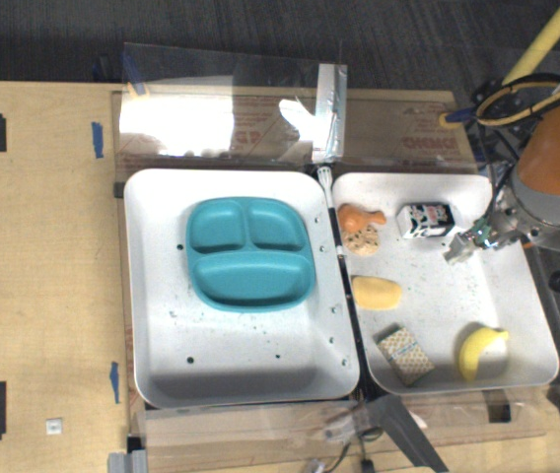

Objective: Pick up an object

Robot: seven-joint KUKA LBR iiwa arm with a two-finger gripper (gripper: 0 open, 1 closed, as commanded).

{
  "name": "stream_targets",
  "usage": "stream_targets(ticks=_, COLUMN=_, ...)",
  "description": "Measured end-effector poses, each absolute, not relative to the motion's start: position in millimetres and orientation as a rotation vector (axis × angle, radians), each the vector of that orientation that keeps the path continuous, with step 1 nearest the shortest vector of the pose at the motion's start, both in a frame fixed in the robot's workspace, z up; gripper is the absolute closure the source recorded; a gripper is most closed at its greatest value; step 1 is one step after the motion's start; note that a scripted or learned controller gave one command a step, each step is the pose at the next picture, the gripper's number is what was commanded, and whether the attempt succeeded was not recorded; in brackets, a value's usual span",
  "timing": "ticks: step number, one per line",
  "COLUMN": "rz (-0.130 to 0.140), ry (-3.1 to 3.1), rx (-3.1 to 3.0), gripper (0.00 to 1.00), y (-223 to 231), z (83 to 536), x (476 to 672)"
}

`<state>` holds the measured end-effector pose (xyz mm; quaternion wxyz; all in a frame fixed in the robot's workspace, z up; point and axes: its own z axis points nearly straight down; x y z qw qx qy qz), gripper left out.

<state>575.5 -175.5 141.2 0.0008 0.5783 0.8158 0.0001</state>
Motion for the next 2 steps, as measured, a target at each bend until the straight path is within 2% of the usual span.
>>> stream_targets(ticks=1, rz=0.003, ry=2.727, rx=1.544, gripper=1.0, y=-174, z=256, x=481.2)
stream_targets(ticks=2, rz=-0.001, ry=2.984, rx=0.96, gripper=1.0, y=-202, z=266, x=507.0)
